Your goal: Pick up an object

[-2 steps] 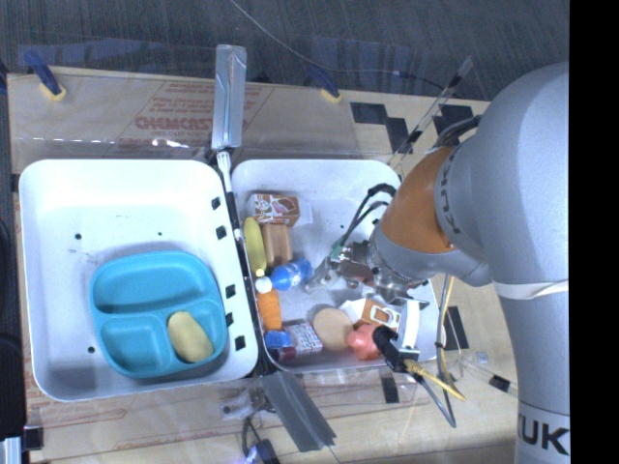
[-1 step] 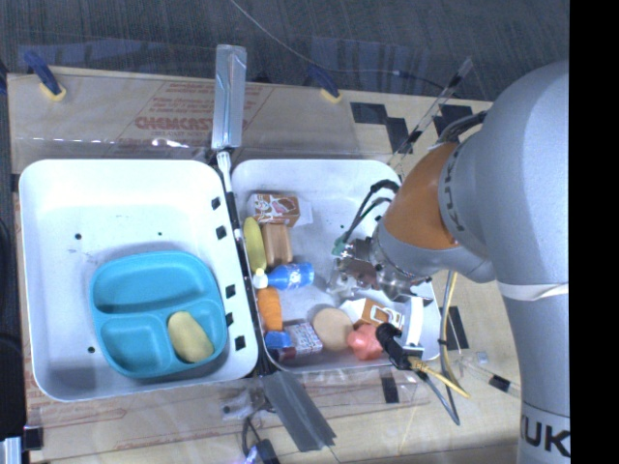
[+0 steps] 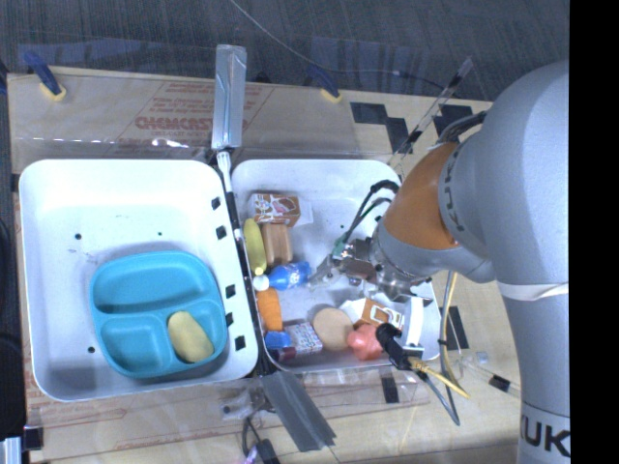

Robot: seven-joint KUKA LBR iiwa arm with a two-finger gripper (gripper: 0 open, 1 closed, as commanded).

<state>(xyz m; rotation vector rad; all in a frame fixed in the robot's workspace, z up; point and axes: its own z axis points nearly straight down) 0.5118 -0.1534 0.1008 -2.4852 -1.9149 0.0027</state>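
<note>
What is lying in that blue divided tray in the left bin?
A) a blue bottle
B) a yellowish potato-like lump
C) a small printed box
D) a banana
B: a yellowish, potato-like lump sits in the lower right compartment of the blue tray, which rests in the left bin.

Two bins side by side, tray (image 3: 145, 307) in left bin (image 3: 58, 191) with potato (image 3: 191, 336) in it, clutter along right bin's (image 3: 338, 177) left wall and front, arm (image 3: 484, 191) over its right side.
</note>
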